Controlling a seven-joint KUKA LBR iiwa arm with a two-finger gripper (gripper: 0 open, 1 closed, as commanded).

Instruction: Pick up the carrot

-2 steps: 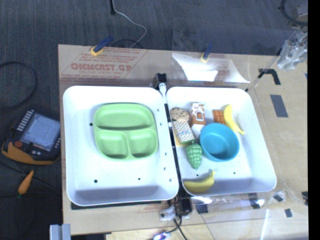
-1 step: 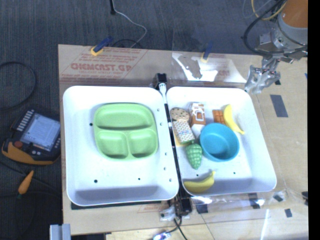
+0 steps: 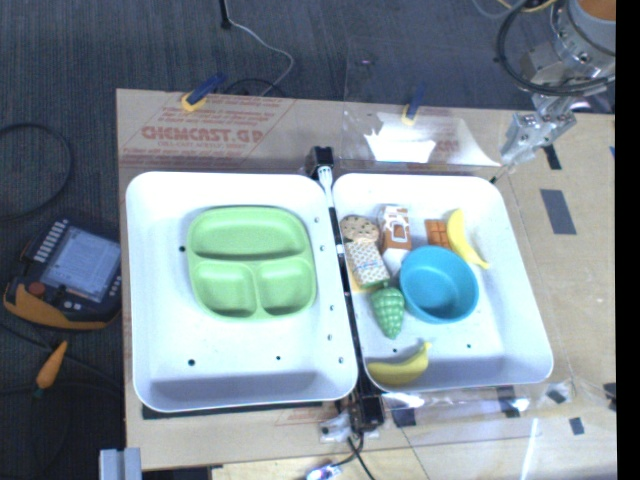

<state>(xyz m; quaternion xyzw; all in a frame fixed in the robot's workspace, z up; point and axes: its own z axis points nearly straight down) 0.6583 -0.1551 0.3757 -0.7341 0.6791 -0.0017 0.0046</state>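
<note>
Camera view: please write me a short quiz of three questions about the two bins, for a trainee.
1. True or false: the green tray lies in the right bin.
2. How many bananas are in that bin?
3. The gripper is: A) inside the blue bowl; B) outside both bins, beyond the right bin's far corner; C) over the green tray.
Key: 1 false; 2 two; 3 B.

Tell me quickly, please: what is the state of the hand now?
Hand: above the bench beyond the right bin's far corner, holding nothing visible; open or closed cannot be told.
</note>
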